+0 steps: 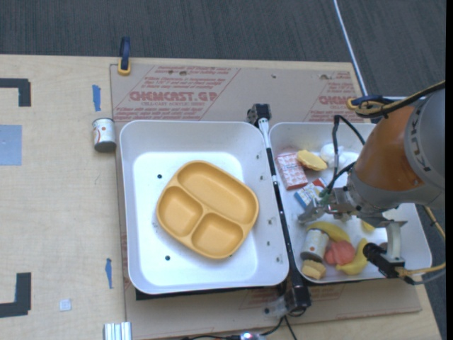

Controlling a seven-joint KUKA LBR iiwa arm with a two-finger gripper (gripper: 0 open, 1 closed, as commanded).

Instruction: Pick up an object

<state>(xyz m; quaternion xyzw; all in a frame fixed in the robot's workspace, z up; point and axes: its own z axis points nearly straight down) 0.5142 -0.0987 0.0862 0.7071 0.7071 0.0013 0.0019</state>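
Observation:
My gripper (316, 210) is low in the right bin (422, 241), near its left-middle, under the arm's orange band. It hovers just above a yellow banana (330, 230) and beside a small blue-and-red packet (306, 195). Nearby lie a small white can (313, 243), a pink lump (340, 253), a second yellow curved piece (358, 259) and a brown-and-cream piece (312, 269). Farther back lie a red-and-white packet (289, 168), a yellow piece (312, 160) and a white piece (330, 152). The arm hides the bin's right-middle part.
The left bin (134, 211) holds an orange three-part plate (207, 209). A black divider rail (272, 183) runs between the bins. A small metal can (104, 134) stands on the bench outside the left bin. Cables trail from the arm over the right bin's far edge.

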